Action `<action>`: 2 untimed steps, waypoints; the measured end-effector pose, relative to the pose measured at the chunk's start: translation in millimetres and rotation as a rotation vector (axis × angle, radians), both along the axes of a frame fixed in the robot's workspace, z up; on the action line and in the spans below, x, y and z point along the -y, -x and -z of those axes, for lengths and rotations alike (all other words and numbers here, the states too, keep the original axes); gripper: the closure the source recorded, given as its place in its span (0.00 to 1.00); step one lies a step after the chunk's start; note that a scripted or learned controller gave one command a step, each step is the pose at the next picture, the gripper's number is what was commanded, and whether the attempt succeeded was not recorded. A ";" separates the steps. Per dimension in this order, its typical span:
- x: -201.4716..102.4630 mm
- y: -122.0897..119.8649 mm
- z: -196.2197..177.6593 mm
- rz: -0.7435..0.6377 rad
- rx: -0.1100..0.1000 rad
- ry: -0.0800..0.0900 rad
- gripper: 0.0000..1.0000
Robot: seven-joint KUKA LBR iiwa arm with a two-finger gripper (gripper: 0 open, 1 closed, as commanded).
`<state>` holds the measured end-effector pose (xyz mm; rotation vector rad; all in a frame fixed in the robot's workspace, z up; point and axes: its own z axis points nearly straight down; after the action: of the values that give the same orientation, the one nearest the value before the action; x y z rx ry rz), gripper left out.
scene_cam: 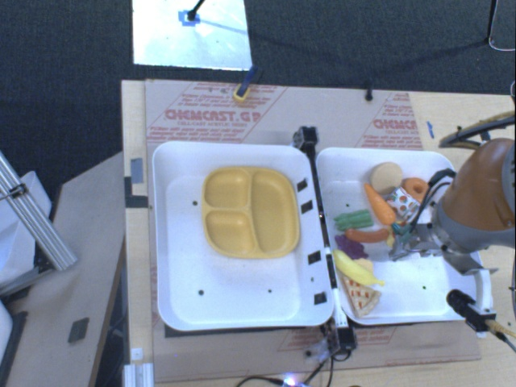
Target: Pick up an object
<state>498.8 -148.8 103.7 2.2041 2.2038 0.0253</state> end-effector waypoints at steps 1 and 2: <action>7.2 4.6 -58.0 -0.003 -0.022 -0.003 1.00; -0.2 5.2 -118.1 -0.005 -0.020 -0.004 1.00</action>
<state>493.5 -148.6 221.8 2.2103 2.2217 0.0071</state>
